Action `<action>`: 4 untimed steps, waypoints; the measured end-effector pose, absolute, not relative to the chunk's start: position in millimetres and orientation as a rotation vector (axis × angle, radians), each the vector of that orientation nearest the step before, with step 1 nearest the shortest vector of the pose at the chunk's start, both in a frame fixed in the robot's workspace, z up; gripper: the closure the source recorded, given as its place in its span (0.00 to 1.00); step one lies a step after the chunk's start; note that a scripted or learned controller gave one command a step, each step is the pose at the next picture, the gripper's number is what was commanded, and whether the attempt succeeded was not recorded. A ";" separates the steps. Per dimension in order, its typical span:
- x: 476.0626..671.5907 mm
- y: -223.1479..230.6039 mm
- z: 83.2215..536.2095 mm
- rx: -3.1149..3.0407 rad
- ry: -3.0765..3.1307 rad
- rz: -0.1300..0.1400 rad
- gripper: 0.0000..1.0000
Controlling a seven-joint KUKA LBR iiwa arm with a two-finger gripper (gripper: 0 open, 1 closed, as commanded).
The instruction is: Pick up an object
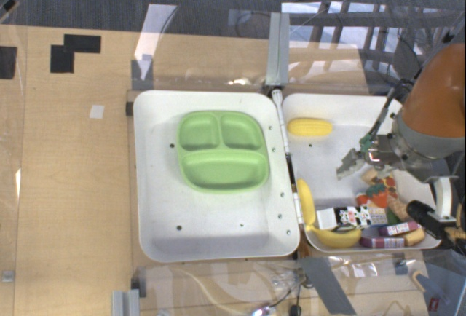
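I hang over the right bin (pixel 331 114) with my gripper (pixel 355 160) spread open and holding nothing, above bare floor between the yellow lemon-shaped toy (pixel 309 127) and the pile with the banana (pixel 320 223), while the left bin (pixel 156 183) holds 1 green divided plate (pixel 220 149).

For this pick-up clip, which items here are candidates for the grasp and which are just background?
Candidates, all in the right bin:
yellow corn-like toy
banana
pile of small toys and packets, below the gripper

Background:
green divided plate in the left bin
black markers on the bench
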State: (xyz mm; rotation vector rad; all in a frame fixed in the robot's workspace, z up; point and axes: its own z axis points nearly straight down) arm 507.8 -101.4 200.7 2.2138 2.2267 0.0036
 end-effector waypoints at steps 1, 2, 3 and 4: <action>488.0 -156.5 99.7 2.128 2.306 0.004 0.00; 491.2 -115.9 91.0 2.896 1.196 0.021 0.00; 491.2 -98.3 91.0 2.990 0.857 0.024 0.00; 495.0 -105.9 94.5 3.071 0.348 0.053 0.00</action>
